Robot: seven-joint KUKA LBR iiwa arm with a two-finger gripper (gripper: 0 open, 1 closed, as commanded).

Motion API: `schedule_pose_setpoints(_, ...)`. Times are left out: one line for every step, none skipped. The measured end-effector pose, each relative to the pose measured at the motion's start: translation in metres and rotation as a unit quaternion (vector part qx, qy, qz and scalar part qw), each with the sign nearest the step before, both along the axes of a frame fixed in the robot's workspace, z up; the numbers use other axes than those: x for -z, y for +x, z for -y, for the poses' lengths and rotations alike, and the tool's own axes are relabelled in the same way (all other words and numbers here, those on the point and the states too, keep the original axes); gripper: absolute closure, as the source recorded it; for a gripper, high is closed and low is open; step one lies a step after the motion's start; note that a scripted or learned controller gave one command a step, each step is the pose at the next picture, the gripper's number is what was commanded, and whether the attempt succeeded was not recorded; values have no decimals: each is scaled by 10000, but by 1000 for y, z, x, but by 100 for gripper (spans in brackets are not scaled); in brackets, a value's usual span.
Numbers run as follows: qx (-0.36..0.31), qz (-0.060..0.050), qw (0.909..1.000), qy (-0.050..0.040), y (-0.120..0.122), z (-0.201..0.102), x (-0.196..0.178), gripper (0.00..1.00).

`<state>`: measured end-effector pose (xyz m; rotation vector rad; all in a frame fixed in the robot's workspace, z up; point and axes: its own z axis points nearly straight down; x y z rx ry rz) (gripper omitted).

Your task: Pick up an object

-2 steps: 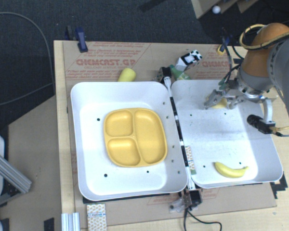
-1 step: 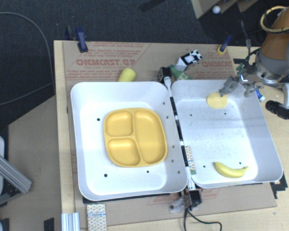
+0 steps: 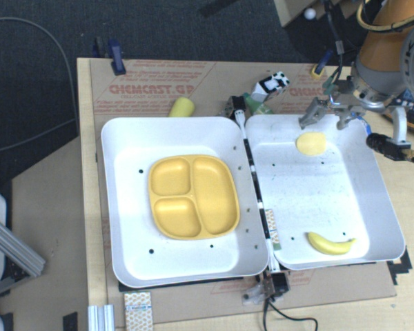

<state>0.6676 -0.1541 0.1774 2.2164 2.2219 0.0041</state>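
You have the gripper poised over the far end of the right bin, its two grey fingers spread wide apart with nothing between them. Just below and between those fingers lies a lemon, a small pale-yellow rounded oval with a matte skin, resting on the bin floor near the far wall and apart from the fingertips. Near the front edge of the same bin you can see a banana, bright yellow, curved upward at both ends, lying flat. In the left bin sits a yellow divided plate with three compartments, roughly centred. On the cardboard behind the left bin rests a small yellow cylindrical object, too small to identify further.
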Motion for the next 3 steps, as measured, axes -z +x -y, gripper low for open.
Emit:
schedule_pose_setpoints(15, -30, 10000, 2, -39, 27, 93, 0)
schedule_pose_setpoints(7, -4, 10000, -2, 0, -13, 70, 0)
schedule_pose_setpoints(15, -9, 10000, -10, -1, 26, 93, 0)
